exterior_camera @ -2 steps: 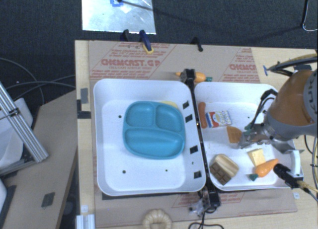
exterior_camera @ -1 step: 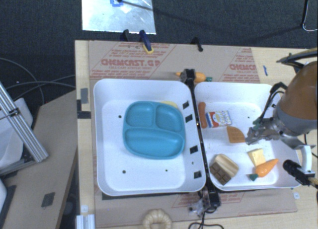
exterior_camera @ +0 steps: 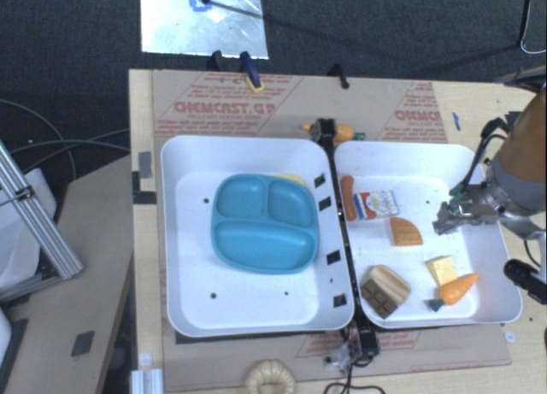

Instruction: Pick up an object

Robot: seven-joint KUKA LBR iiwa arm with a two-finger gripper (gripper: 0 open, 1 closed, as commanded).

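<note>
One carrot (exterior_camera: 455, 289), one cheese wedge (exterior_camera: 441, 269), one wooden block (exterior_camera: 385, 290), two bins (exterior_camera: 256, 149).

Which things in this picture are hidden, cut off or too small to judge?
- Gripper: too small and blurred in the camera view to tell open from shut.
- Arm: cut off by the right edge.
- Yellow item: mostly hidden behind the blue plate.
- Packet: label too small to read.
</note>
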